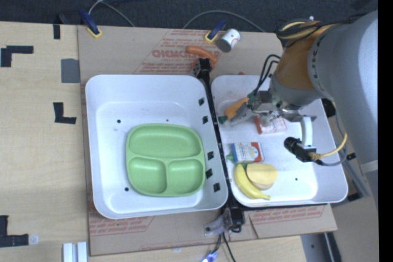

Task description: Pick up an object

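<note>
Smooth green three-compartment tray [166,159] fills the left white bin [101,95]; gripper [261,108], finger state unclear, above a red-labelled packet [271,125], text unreadable.

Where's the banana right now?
The banana lies in the right-hand bin, near its front edge, tucked against a pale round item and just below a small carton.

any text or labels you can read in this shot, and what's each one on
Red printing on the cardboard sheet behind the bins: upside down and blurred, not readable.
More red printing along the cardboard's near edge: too small to read.
Small carton in the right bin, green and red graphics: lettering too blurred to read.
Red-and-white packet under the arm: print unreadable.
</note>
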### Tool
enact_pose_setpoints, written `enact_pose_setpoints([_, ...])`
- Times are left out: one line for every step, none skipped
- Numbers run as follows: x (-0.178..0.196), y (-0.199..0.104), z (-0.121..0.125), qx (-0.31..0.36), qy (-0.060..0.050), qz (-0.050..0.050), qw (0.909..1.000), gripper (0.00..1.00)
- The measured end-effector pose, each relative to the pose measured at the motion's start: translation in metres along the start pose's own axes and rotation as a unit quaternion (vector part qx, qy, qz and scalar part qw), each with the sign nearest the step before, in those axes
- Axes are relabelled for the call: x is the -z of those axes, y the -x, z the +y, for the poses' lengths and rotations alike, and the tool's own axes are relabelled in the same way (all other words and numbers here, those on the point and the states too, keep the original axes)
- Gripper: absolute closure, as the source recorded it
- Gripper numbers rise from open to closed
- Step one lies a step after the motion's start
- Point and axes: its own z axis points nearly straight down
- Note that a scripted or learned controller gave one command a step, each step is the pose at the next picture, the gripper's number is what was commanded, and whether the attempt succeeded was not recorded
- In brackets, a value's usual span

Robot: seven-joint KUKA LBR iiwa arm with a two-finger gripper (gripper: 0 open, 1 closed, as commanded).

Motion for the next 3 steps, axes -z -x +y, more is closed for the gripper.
enact_pose_setpoints([-0.013,-0.008,0.041,0.000,-0.002,0.001,1.0000,0.00])
enact_pose_setpoints([-0.018,-0.003,0.059,0.001,-0.011,0.003,0.9999,0.00])
enact_pose_setpoints([-0.018,-0.014,0.060,0.000,-0.008,0.003,1.0000,0.00])
